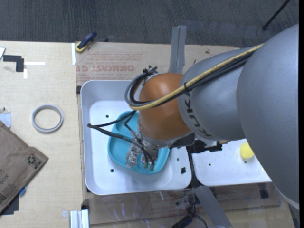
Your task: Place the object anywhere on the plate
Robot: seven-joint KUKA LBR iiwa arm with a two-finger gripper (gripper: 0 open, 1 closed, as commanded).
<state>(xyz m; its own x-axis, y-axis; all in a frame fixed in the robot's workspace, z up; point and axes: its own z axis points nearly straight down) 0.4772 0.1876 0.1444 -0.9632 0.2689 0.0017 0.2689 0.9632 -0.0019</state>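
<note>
Desk edge, far left: a roll of tape [47,118] and a brown cardboard box [16,161] lie on the desk [47,80], well apart from both bins.
Left bin: the left bin [97,175] holds a blue plate [116,148], which lies flat on the bin floor.
My hand: my hand [138,159] hangs low over the plate's right half. Something pale and glinting sits at the tips, but I cannot tell whether that is the object or part of me, nor how far apart my grip stands.
Right bin: the right bin [228,172] holds a small yellow object [246,151], near its far side, close under my arm.
Task's thing: I judge the yellow object to be the one meant for the plate; it lies well apart from the plate, in the other bin.
Handling: it looks small, rounded and light, likely smooth enough to slip. I would close across its widest part, squarely and gently.
</note>
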